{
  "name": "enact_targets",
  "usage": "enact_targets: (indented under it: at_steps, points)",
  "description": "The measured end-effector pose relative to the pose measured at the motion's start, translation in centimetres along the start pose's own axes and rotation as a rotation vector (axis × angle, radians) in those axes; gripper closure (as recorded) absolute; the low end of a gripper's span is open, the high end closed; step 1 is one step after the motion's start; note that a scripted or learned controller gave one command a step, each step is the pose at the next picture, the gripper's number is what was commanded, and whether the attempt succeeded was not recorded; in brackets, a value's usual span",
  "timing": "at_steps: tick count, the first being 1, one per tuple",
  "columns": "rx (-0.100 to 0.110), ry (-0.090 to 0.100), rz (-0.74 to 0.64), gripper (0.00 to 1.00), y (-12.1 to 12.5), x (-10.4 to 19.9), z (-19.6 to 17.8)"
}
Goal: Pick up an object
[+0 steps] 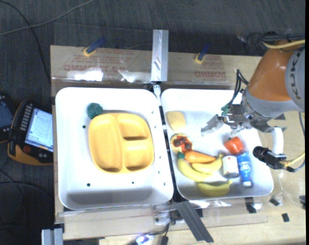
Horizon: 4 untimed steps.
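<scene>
My gripper (223, 128) hangs over the right bin (261, 185), in its upper right part, below the orange wrist band. Its fingers (211, 125) look spread apart with nothing between them, so it is open. Just below and to the right of it lies a red-orange round object (235, 145). A blue bottle (244, 168) and a white can (229, 166) lie beyond that one. Left of these are a carrot (201, 157), two bananas (193, 170), a dark red-and-yellow fruit (181, 142) and a pale yellow piece (176, 120).
The left bin (72, 188) holds a yellow divided plate (121, 142) and a small teal ball (94, 109). A metal divider (164, 152) separates the bins. A black cable plug (266, 156) sticks out by the arm at the right bin's edge.
</scene>
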<state>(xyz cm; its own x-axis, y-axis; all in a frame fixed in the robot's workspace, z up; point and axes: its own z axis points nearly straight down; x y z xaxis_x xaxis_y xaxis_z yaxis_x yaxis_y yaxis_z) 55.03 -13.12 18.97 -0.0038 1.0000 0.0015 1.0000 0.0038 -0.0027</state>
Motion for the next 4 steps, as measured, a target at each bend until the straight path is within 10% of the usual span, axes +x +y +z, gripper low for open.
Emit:
enact_targets:
  at_steps: [2,3,4]
  points:
    - [-0.003,-0.004,-0.228,0.00,-1.2,1.0,-2.9]
    - [-0.011,-0.007,-0.233,0.00,-4.1,-6.4,9.8]
    - [-0.014,-0.008,-0.160,0.00,4.4,-3.2,10.0]
